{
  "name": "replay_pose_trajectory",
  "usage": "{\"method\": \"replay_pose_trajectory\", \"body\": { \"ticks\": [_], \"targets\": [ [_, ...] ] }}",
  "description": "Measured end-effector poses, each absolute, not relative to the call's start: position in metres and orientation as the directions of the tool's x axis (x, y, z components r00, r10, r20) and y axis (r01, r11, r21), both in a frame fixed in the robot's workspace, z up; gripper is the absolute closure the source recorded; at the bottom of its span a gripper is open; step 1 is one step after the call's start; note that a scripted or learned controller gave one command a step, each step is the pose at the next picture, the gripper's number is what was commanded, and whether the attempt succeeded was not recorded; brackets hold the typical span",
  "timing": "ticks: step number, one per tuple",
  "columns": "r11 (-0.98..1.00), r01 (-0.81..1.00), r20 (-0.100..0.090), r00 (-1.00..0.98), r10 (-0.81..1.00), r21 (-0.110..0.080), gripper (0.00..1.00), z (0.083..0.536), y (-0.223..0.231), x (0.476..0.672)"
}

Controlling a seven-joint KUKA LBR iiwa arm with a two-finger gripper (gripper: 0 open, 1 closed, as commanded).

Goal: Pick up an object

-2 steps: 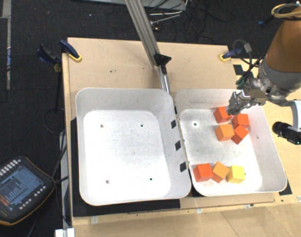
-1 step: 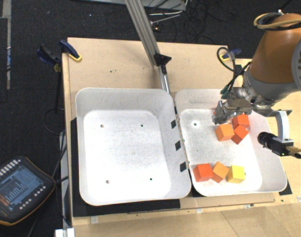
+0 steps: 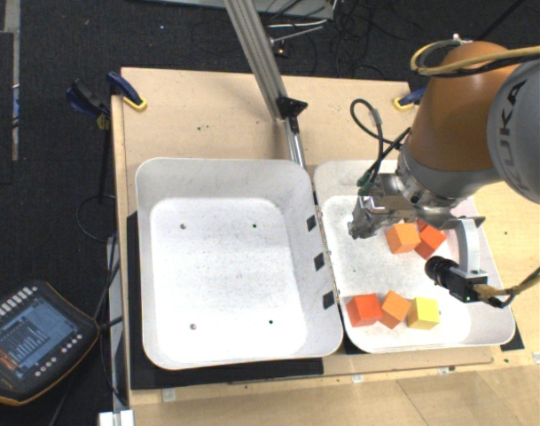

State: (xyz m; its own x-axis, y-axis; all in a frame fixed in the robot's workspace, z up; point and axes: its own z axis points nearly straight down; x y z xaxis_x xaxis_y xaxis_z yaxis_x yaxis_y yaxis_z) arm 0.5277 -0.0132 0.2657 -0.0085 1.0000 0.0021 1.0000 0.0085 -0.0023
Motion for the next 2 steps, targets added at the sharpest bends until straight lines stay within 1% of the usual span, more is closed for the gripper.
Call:
{"method": "replay_pose_trajectory", "body": {
  "ticks": [1, 2],
  "targets": [
    [0.008, 1.000, 0.002, -0.008, 1.000, -0.003, 1.00, 0.241, 0.040, 0.519],
    [0.008, 1.000, 0.002, -0.008, 1.000, -0.002, 1.00, 0.242, 0.084, 0.504]
  ]
}}
